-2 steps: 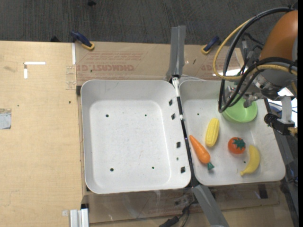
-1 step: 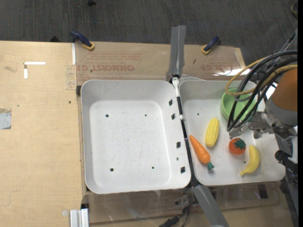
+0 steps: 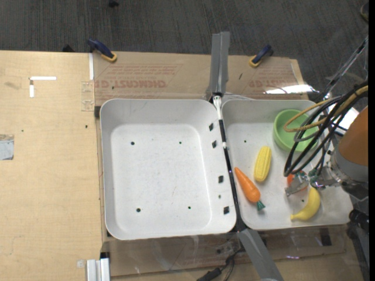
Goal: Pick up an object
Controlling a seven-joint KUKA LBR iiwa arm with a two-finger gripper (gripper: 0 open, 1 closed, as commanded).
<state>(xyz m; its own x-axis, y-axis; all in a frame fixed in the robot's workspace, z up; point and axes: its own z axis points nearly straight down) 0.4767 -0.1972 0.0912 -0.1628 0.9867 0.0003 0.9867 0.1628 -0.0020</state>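
From above, the arm (image 3: pixel 354 148) comes in at the right edge, orange band showing, with a bundle of black cables (image 3: pixel 319 127) looping across it. The tool (image 3: pixel 300 183) sits low over the right bin (image 3: pixel 246 215), just at the upper end of the banana (image 3: pixel 309 206), with a bit of red at its tip. Whether the tool is clenched or released, I cannot tell; cables and wrist hide that part, and I cannot tell if it touches the banana either.

The banana is yellow, curved, lying flat near the bin's front right corner. Its long axis runs on a diagonal, from the upper right beside the tool down to the lower left, where the end points toward the bin's front wall.

Beside it, near the middle of the same bin, a yellow corn cob (image 3: pixel 262 163) lies nearly upright in the picture, tilted slightly. Just left of that, a carrot (image 3: pixel 248 187), orange with a green stub, slants from upper left to lower right, close to the divider between the bins. A green bowl (image 3: pixel 293 130) sits in the far right corner, partly behind the cables.

The left bin (image 3: pixel 111 174) is white, dotted with small dark holes. Both bins rest on the desk (image 3: pixel 47 174), which is pale wood, with cardboard (image 3: pixel 152 78) clamped behind them.
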